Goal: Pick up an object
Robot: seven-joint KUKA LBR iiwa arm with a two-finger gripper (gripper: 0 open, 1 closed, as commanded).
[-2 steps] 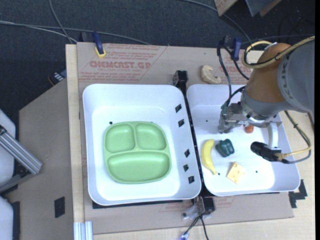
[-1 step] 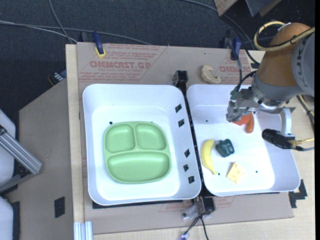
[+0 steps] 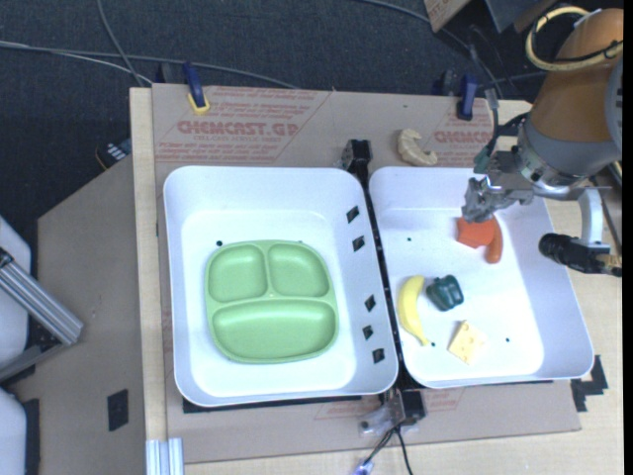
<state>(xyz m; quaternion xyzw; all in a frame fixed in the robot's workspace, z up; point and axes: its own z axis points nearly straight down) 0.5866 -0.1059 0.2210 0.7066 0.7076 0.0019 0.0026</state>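
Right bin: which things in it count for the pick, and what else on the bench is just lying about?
For the pick: gripper over orange piece; banana, dark green piece, cheese wedge.
Lying about: green divided plate, beige scrap, blue clamps.

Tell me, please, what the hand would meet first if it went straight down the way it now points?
Most likely the orange object: the hand hangs right above it in the right bin. From this slanted view, I cannot tell how much gap remains, or whether they already touch.
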